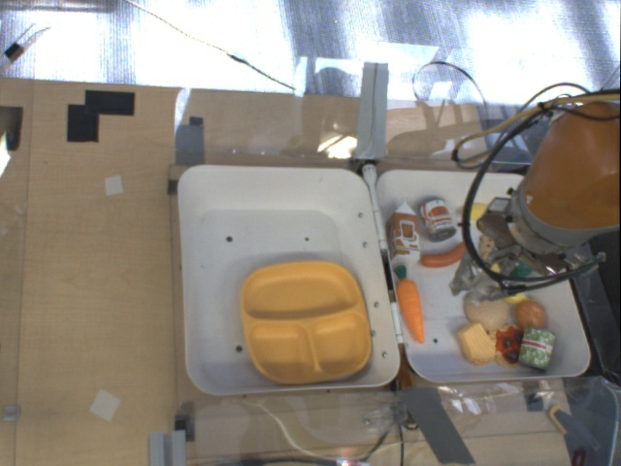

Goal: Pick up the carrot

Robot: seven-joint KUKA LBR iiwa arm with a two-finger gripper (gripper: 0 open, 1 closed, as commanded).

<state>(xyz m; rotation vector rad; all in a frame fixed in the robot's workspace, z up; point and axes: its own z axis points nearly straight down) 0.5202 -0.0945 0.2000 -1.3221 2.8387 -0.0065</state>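
Your gripper (482, 272) hangs low over the right bin (580, 367), in its right half, with the arm's orange band (580, 178) and a loop of black cable (475, 197) above it. You cannot tell from this slant how its metal tip is set: the wrist and the clutter under it cover that part. You see nothing clearly caught in it. It sits just above a pale rounded food piece (488, 311), with something yellow and green close at its right side that is too hidden to name.

The carrot (410, 309) lies well to the gripper's left, at the left side of the right bin, just beside the wall that divides the two bins. It lies flat, its green top toward the far end and its point toward the near rim. It is apart from the gripper and touches none of the other pieces.

Between carrot and gripper you have a red sausage (442, 256), and beyond it a small can (438, 218) and a brown-and-white carton (404, 233). In the near right corner sit a cheese wedge (475, 344), a round brownish piece (530, 314), a red item (508, 343) and a green-wrapped block (537, 349), all crowded together.

The left bin (209, 221) holds a yellow divided tray (306, 320), toward its near side.
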